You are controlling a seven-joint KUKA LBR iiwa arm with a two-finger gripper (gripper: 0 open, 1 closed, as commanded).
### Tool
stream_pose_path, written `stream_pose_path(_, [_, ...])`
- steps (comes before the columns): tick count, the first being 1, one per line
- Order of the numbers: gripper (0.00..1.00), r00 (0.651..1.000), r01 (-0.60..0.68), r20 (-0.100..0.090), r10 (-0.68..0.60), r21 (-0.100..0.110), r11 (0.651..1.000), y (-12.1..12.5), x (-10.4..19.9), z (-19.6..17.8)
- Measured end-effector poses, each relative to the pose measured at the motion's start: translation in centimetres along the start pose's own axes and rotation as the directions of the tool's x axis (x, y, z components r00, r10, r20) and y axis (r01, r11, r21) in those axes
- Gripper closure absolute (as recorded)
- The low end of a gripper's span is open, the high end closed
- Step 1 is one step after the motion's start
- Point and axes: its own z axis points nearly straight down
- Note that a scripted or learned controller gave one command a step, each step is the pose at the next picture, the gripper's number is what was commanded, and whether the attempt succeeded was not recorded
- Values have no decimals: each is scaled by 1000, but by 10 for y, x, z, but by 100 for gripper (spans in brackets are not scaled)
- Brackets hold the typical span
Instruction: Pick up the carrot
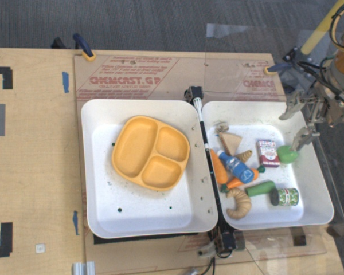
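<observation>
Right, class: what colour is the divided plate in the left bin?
Yellow-orange. The divided plate shows best in the camera view, lying in the left bin.

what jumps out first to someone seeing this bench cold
The orange three-compartment plate dominates, alone in the left bin. Next comes the clutter in the right bin: a carrot under a blue bottle, a croissant and a green can. The gripper hangs over that bin's far right edge.
</observation>
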Motion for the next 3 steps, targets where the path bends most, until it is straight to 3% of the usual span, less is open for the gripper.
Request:
stream_pose_path(1, [0, 997, -82, -9, 82, -3, 997, 37, 61, 62])
stream_pose_path(2, [0, 997, -80, -2, 80, -2, 997, 85, 87, 109])
stream_pose_path(3, [0, 953, -303, 7, 303, -8, 953, 52, 78, 155])
